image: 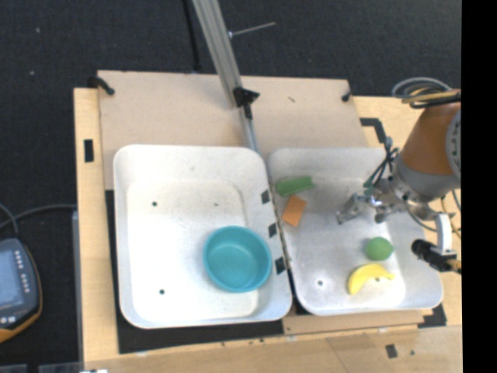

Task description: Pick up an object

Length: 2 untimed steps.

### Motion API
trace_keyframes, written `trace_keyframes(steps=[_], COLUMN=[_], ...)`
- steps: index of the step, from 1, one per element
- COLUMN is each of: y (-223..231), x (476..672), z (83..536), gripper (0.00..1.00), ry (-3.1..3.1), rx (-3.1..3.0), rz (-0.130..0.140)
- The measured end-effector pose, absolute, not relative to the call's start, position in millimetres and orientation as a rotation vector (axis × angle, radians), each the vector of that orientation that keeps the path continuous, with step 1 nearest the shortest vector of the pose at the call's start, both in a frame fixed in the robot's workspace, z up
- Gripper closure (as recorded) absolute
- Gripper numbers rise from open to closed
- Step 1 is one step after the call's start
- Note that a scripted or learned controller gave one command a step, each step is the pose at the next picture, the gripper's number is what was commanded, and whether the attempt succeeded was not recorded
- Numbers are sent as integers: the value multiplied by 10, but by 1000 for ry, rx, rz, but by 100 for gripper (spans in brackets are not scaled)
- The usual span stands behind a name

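White plastic makes up both bins; the left bin (pixel 147 169) holds a blue bowl (pixel 237 258) near its lower right corner; the right bin (pixel 326 169) holds a green oblong piece (pixel 294 184), an orange block (pixel 293 210) just below it, a green ball (pixel 379 248) and a yellow banana (pixel 370 277); the gripper (pixel 359 207) hangs above bare bin floor, above and left of the ball, gripping nothing; how wide it stands I cannot tell.

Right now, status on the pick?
Gripper over right bin, nothing held. Green ball and banana just below it. Blue bowl in left bin.
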State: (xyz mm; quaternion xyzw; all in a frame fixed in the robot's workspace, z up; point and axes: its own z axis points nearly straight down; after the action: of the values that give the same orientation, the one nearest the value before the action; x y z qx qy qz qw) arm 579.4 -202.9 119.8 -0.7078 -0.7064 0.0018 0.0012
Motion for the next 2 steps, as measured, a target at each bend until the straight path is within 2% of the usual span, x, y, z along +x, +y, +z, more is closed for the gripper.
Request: trace_keyframes(steps=[1,2], y=[-2040,-2065], x=[5811,5826], z=[1342,1770], gripper=[100,100], ry=[-2217,-2222], rx=[-2231,-2228], rz=[-3,-4])
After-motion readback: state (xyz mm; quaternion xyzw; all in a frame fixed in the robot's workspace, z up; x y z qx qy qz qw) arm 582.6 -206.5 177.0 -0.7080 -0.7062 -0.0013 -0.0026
